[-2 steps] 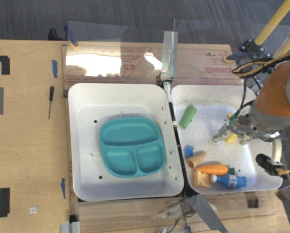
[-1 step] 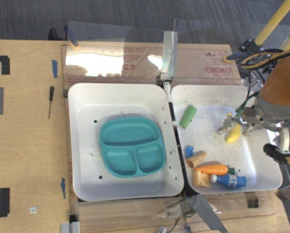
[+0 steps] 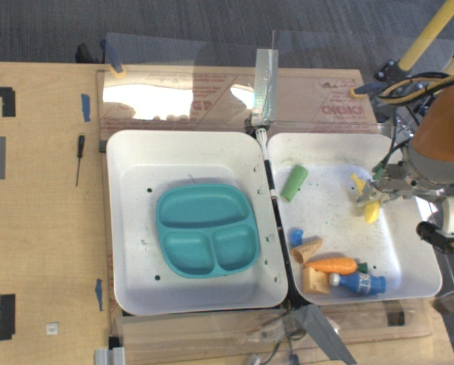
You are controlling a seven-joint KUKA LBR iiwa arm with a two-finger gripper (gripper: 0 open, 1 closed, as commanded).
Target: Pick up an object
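Small yellow toy (image 3: 371, 212) at 3 o'clock of right bin (image 3: 417, 280), beside gripper (image 3: 375, 192), jaws' state unclear, one green cylinder (image 3: 294, 182), one carrot (image 3: 333, 265), one teal tray (image 3: 207, 229), two bins

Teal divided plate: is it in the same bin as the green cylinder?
No. The teal divided plate lies in the left bin; the green cylinder lies in the right bin.

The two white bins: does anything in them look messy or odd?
Slightly. The right bin has dark specks across its floor, and its toys lie jumbled: a carrot piled against a blue bottle. The teal tray sits tidy.
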